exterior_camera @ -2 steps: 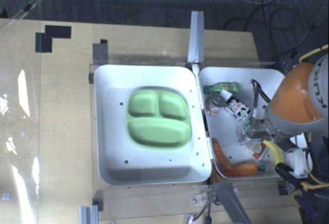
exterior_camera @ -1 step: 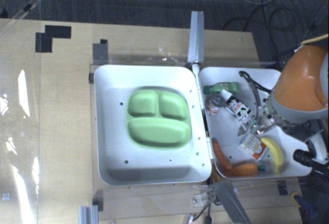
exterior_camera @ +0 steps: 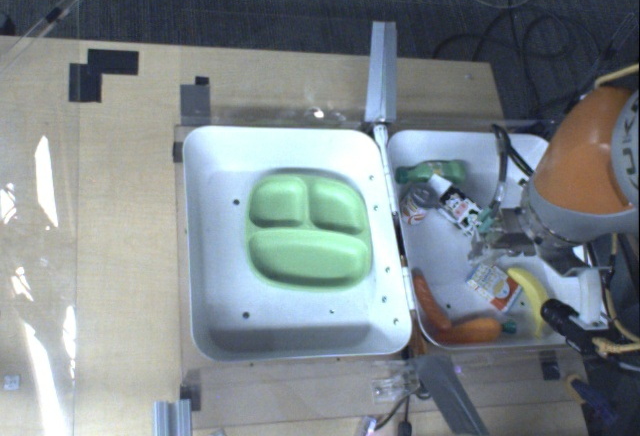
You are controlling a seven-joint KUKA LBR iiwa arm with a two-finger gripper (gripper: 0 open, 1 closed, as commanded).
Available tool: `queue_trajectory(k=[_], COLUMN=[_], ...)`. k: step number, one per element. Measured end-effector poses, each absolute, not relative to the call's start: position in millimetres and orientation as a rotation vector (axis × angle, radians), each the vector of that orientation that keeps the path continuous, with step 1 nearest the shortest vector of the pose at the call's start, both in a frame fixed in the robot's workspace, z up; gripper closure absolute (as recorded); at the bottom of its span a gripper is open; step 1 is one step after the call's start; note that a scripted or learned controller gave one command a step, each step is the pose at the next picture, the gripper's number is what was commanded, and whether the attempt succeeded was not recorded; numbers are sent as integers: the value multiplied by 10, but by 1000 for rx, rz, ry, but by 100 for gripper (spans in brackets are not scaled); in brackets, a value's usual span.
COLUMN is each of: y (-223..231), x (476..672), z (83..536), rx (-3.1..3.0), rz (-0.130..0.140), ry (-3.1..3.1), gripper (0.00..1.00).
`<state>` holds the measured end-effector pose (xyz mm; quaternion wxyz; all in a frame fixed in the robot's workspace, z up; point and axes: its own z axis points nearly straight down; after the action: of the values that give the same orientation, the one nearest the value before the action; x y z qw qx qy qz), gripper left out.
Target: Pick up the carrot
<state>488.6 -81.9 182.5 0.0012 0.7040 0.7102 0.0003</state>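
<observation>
Currently the carrot [exterior_camera: 455,322] lies along the front-left corner of the right bin [exterior_camera: 440,149], an orange curved body touching the bin wall, with a banana [exterior_camera: 528,292] and a small packet [exterior_camera: 492,284] just beside it. The gripper [exterior_camera: 492,236] hangs above the bin's middle, well short of the carrot; whether it is released or clenched cannot be told.

Recommended procedure: shift toward the front-left corner, align across the carrot's narrow width, and descend clear of the wall and the packet.

Visibility limits: the arm's orange band [exterior_camera: 590,159] covers the bin's right side, and the small items near the green bottle [exterior_camera: 435,170] are hard to identify. The left bin [exterior_camera: 210,224] holds a green tray [exterior_camera: 308,229].
</observation>
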Motion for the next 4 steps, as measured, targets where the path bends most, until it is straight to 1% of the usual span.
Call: queue_trajectory(k=[1,2,3,4], y=[-1315,-1649,-1348,-1300], x=[4881,4881,4894,4938], z=[1766,1445,2085,1054], rx=[2453,2136,2463,2035], rz=[-1,0,2,16], ry=[1961,2305,1943,2368], gripper=[100,100,100,100])
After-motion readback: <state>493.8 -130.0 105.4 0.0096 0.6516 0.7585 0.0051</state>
